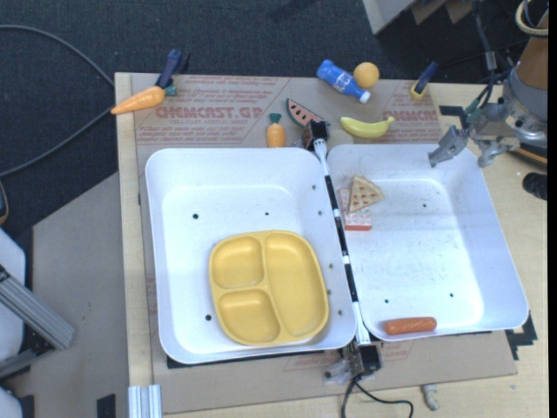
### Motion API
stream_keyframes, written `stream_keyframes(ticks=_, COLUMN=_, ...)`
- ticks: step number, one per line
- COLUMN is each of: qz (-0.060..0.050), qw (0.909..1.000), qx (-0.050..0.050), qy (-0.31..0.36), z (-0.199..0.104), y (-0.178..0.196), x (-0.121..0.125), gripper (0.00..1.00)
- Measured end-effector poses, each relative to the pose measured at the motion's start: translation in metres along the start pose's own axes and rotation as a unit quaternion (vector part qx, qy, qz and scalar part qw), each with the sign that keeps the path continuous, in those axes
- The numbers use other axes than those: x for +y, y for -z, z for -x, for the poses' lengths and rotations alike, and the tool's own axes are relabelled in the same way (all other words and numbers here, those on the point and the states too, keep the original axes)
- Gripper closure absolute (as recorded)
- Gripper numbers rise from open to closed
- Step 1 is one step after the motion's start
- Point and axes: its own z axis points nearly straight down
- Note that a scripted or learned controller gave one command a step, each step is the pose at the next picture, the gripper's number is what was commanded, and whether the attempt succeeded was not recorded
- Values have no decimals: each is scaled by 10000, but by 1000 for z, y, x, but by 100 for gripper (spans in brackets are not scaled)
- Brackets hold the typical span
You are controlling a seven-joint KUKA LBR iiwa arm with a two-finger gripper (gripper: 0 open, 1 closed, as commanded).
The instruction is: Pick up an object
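Sausage [410,326] lies well apart from the spread, unladen tool [468,145].

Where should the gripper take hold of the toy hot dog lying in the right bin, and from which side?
Across the middle of the hot dog, coming straight down. It lies flat and long, parallel to the right bin's near wall and close to it, so the fingers probably fit best closing across its narrow width, one on the wall side, one on the open floor side. The gripper hovers at the bin's far corner.
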Motion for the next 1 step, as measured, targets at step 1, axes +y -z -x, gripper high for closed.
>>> stream_keyframes(ticks=1, qz=-14, qw=10000, qx=13, qy=10, z=-80, y=-39, x=22, gripper=0)
